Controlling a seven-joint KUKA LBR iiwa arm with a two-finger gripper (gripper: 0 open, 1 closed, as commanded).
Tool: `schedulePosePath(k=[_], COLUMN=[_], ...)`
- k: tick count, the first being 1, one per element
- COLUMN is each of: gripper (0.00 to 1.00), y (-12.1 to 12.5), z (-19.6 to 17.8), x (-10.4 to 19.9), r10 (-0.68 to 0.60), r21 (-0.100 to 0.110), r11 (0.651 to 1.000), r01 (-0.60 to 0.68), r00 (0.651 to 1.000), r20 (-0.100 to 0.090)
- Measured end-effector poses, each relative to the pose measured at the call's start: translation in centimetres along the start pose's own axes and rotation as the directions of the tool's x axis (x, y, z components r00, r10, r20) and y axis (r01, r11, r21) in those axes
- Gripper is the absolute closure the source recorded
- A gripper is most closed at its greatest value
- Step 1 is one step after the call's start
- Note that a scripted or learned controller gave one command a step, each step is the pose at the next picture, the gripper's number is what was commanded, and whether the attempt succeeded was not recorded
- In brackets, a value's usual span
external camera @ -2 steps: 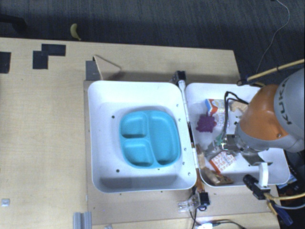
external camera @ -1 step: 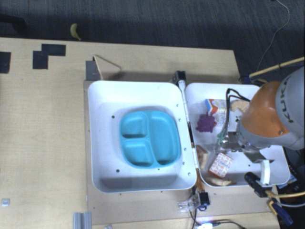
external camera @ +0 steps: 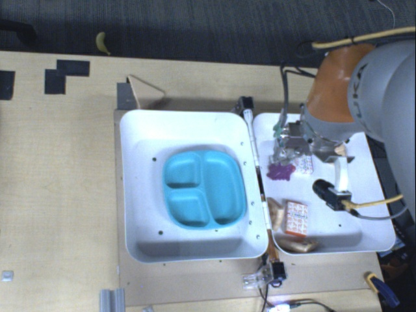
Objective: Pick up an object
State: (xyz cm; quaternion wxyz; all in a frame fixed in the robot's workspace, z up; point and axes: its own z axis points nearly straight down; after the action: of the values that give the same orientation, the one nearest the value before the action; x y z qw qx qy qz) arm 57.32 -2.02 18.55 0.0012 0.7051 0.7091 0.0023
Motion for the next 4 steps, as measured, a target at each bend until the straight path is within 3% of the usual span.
schedulePosePath(k=[1,2,3,4], gripper=[0.0,0.0,0.0,1.0], y=[-0.1,-7.3,-8.5,-8.3], z=[0.1,0.1,9.8,8.7], x=[-0.1,-4.4,-6.6,-6.6], r10=[0.0,0.003,0.003,0.003], r21=[0.002,0.004,-0.003,-0.009], r11=[1.0,1.0,1.0,1.0], r01=[0.0,-0.003,-0.003,-0.003], r00=[1.0,1.0,1.0,1.0], r20=[0.001,0.002,0.002,0.002])
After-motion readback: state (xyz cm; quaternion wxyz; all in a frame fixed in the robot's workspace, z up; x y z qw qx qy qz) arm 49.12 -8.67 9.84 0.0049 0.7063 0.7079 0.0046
